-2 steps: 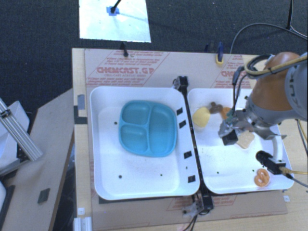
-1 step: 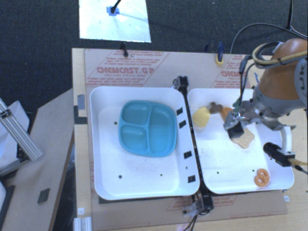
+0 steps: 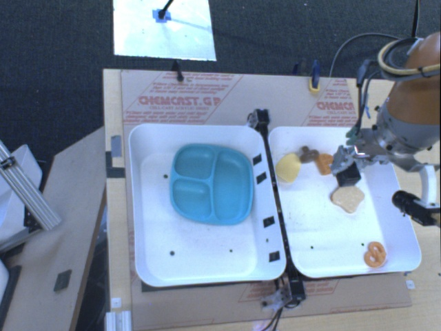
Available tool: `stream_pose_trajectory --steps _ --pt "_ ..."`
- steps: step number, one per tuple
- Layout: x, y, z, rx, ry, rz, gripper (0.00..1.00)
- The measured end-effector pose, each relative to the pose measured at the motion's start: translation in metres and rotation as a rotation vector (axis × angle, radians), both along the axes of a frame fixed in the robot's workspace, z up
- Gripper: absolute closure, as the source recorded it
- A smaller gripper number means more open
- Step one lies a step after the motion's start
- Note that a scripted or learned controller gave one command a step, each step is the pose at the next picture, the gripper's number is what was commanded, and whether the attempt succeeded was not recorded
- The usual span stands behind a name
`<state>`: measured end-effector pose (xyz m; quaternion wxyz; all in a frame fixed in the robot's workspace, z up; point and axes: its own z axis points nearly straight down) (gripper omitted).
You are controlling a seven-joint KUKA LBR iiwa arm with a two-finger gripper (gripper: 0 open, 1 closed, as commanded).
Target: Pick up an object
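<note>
I hung my gripper (image 3: 346,173) low in the right bin (image 3: 324,264), and I could not tell how it was set. The bread (image 3: 348,198) lay just beside it at six o'clock, flat, its long axis running three to nine. That looked my nearest pick.

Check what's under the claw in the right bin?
The claw sits over the right bin, just above a pale slice-of-bread piece. An orange piece lies beside it. The bin floor directly beneath is covered.
</note>
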<state>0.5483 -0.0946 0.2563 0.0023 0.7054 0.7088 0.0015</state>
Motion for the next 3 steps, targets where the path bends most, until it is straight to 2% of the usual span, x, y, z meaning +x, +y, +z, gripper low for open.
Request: stream_pose_trajectory --steps 1,3 --pt "0.018 0.053 0.006 0.003 0.001 0.006 1.0" --pt "0.037 0.153 0.003 0.003 0.003 0.006 1.0"
